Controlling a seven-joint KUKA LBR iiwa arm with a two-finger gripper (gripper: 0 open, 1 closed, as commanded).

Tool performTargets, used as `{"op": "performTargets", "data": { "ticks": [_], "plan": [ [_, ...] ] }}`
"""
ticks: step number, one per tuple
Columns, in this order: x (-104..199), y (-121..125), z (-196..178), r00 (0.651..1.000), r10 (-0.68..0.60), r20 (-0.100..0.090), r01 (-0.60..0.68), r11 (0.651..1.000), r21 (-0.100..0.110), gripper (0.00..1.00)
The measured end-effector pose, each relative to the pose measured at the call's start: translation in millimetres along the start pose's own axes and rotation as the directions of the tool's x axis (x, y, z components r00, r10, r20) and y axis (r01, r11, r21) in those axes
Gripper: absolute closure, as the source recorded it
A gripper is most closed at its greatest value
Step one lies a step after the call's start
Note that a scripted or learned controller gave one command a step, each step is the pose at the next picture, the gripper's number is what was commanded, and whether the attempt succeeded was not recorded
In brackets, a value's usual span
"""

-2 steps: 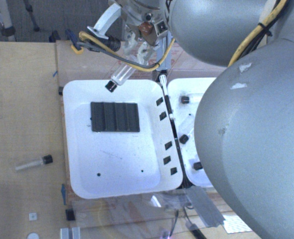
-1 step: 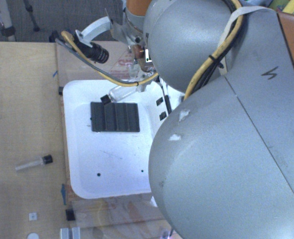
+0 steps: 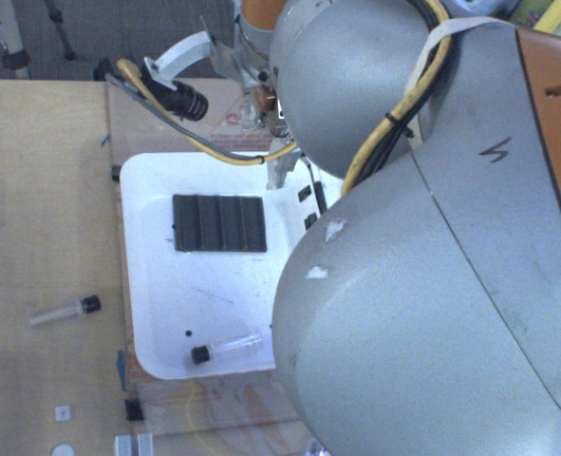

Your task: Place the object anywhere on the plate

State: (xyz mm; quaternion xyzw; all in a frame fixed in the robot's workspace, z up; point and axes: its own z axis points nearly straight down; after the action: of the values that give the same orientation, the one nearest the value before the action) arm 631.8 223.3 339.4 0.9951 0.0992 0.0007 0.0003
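Note:
A dark ridged rectangular plate (image 3: 219, 223) lies flat in the upper part of the white bin (image 3: 147, 255). Near the bin's front edge lies a small clear tube with a black cap (image 3: 221, 349), on its side, apart from the plate. A tiny black speck (image 3: 188, 333) sits just above it. My gripper (image 3: 259, 110) hangs beyond the bin's far edge, under the orange band, partly hidden by the arm's bulk and by cables. It is well away from both the tube and the plate.
The grey arm (image 3: 422, 255) covers the whole right side, hiding the second bin. A yellow cable (image 3: 180, 131) loops over the bin's far edge. Another clear capped tube (image 3: 64, 311) lies on the wooden bench at the left, along with small bits (image 3: 133, 409).

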Motion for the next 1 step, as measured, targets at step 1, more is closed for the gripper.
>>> {"op": "performTargets", "data": {
  "ticks": [1],
  "plan": [
    [-50.2, -9.1, 134.7, 1.0, -0.001, 0.002, 0.001, 1.0, 0.0, 0.0]
  ]
}}
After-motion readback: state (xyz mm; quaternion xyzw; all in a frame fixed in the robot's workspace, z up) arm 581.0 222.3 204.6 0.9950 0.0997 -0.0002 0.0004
